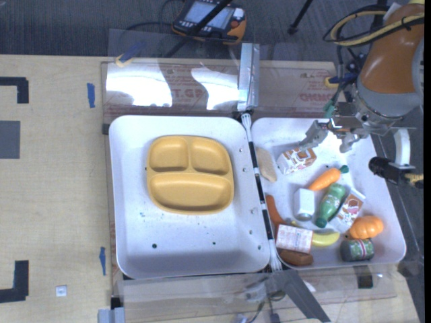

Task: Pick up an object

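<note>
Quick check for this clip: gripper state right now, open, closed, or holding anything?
Gripper: open, nothing between its fingers; it hovers above the right bin, near the small carton.

A robot lab: tripod legs [316, 2], a control pendant [205, 17], cables [357, 25] and tape marks [91, 94] surround the table [47, 180].

My arm [394, 52] comes in from the right side of the view, its orange band high above the right bin [397, 244], the grey wrist angled down and left toward that bin's far end. My pincer [331, 136] hangs over the bin's upper part, its 2 fingers [314, 134] spread apart, pointing down, with nothing between them.
</note>
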Robot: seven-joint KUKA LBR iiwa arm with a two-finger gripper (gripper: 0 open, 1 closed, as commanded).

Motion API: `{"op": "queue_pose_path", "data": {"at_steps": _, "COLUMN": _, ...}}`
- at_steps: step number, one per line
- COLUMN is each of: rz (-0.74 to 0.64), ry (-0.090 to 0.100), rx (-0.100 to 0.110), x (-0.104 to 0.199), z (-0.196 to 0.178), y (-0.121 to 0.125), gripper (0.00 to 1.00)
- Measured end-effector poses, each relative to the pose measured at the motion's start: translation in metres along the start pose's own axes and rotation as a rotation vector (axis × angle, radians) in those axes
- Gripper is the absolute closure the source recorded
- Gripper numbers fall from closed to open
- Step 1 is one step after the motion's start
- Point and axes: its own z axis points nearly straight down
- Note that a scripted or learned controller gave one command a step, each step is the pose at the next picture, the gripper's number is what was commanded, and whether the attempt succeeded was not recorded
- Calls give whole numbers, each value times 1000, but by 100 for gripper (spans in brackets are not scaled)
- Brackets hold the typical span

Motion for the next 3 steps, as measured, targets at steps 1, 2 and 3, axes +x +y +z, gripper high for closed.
{"op": "queue_pose_path", "data": {"at_steps": 1, "rz": -97, "ry": -8, "rx": -34, "x": -36, "z": 107, "y": -65, "gripper": 0}}
{"op": "queue_pose_path", "data": {"at_steps": 2, "rz": -113, "ry": -4, "rx": -16, "x": -10, "z": 138, "y": -7, "gripper": 0}}
{"op": "queue_pose_path", "data": {"at_steps": 3, "rz": -152, "ry": -2, "rx": 42, "x": -9, "z": 142, "y": 55, "gripper": 0}}
